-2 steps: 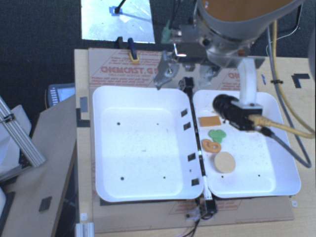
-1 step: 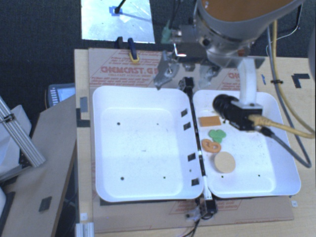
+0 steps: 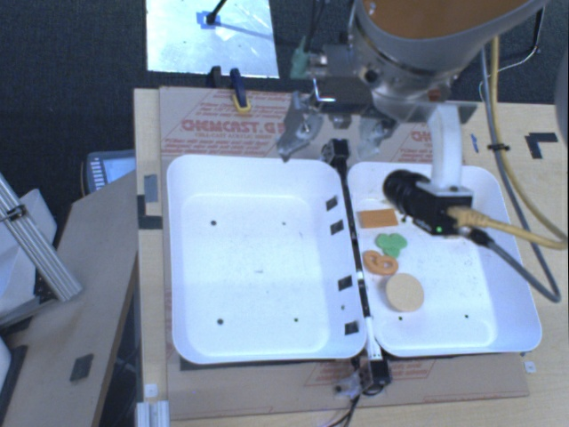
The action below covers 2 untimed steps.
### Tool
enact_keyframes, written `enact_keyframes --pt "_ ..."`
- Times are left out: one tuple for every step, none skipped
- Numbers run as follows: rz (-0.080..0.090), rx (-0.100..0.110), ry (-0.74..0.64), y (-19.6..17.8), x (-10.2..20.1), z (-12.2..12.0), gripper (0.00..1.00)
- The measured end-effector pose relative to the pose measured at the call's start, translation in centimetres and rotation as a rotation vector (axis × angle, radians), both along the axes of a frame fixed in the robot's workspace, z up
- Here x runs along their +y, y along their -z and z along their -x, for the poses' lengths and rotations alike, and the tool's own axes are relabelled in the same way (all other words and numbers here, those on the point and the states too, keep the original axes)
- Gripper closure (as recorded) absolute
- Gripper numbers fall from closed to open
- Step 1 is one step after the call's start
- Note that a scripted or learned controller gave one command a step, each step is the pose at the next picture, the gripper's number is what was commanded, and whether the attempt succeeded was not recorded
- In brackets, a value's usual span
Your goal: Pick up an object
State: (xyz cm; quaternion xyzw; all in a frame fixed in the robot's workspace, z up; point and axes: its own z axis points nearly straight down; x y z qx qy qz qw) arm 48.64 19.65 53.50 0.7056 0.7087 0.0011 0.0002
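You had the gripper high at upper centre, fingers spread and empty, while the tan disc lay lower right: light, thin, probably stiff, best pinched across its edges.

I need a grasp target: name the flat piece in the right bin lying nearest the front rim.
The tan round disc; the orange rectangle lies farthest back.
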Motion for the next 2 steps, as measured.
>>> enact_keyframes --pt "0.000 0.000 0.000 0.00 0.00 0.00 0.00" --pt "0.000 0.000 0.000 0.00 0.00 0.00 0.00"
